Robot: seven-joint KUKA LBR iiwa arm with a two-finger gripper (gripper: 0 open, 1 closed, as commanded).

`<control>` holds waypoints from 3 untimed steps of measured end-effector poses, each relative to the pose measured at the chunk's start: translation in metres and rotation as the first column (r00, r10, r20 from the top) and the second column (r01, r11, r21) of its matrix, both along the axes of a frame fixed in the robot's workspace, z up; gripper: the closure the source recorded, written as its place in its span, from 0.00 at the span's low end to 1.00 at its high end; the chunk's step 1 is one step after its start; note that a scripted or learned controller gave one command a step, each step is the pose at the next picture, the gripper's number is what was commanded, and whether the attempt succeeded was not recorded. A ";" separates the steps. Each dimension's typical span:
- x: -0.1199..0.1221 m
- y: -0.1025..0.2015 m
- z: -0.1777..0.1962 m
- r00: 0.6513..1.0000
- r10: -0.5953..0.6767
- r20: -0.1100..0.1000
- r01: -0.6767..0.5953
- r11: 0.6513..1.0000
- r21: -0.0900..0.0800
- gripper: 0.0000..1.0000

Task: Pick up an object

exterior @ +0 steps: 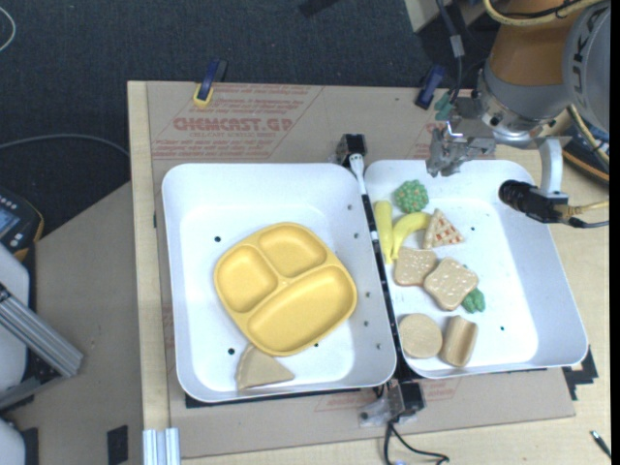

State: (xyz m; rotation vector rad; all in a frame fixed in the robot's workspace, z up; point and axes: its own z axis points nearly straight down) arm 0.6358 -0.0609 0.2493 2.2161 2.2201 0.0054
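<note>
Grey-armed gripper (pixel 448 153), finger state impossible to tell, hangs over the right bin (pixel 542 260)'s far edge near the broccoli (pixel 412 196); crowded banana (pixel 405 229) and crackers (pixel 438 277) risk a fouled grab.

Grey arm (pixel 581 37) with a broad orange band — black cables looping around it, metallic wrist below.

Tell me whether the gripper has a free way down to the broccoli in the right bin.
Probably yes. The gripper hangs above the right bin's far edge, close to the broccoli. Nothing lies on top of it; only the banana crowds its near side.
</note>
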 end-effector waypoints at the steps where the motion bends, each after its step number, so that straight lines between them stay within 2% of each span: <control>1: -0.048 0.085 -0.046 1.000 0.005 -0.015 -0.005 1.000 0.005 1.00; 2: -0.152 0.101 0.061 1.000 0.002 0.000 -0.002 1.000 0.005 1.00; 3: -0.158 0.178 0.002 1.000 0.006 -0.015 -0.006 1.000 0.002 1.00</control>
